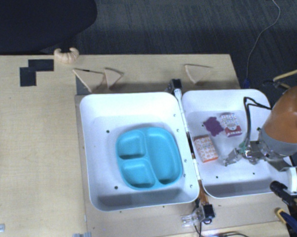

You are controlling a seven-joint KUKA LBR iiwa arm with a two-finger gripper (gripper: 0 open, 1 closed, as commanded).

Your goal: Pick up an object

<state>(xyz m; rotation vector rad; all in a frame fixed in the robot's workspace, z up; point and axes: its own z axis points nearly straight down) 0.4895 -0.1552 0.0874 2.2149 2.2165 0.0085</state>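
A sectioned blue plastic tray (149,157) lies in the middle of the left white bin (97,143). In the right white bin (213,184), toward its upper left, a small orange printed card (205,148), a purple scrap (213,126) and a red-and-white packet (230,124) lie close together. The two-finger gripper (236,155) sits just right of the card, the arm (288,127) reaching in from the frame's right edge.

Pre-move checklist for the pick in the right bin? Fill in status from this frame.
1. Targets present in right bin: ok. Orange packet, purple piece and red-and-white packet lie on its floor.
2. Gripper over the right bin: ok, low near the floor, right of the orange packet.
3. Gripper aligned on a target: not ok, it sits beside the orange packet, not over it.
4. Item already held: cannot tell.
5. Targets separated: orange packet ok; the purple piece and red-and-white packet lie close, contact cannot tell.
6. Left bin: ok, the blue divided tray lies apart from the work area.
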